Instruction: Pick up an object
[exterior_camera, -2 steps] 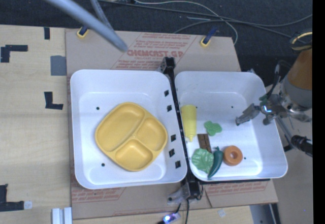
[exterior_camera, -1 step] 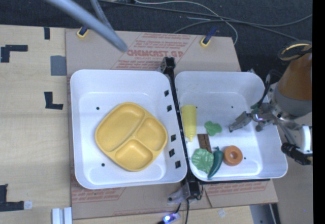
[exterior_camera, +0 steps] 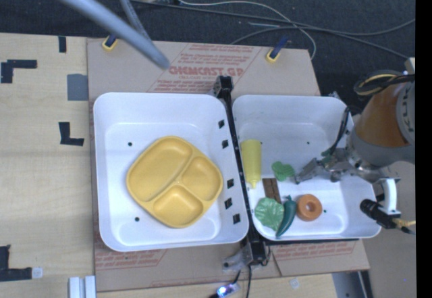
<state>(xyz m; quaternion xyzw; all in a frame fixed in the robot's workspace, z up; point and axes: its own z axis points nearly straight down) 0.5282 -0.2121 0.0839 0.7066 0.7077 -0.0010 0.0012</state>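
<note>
Two bins: white, side by side on the worktop [exterior_camera: 40,155].
Left bin [exterior_camera: 108,175]: yellow divided plate [exterior_camera: 175,181].
Right bin [exterior_camera: 297,111]: yellow bottle [exterior_camera: 252,161], green pieces, orange ring [exterior_camera: 310,207] — just below-left of the tool [exterior_camera: 316,168].
Tool: low in right bin — finger state cannot be told.
</note>
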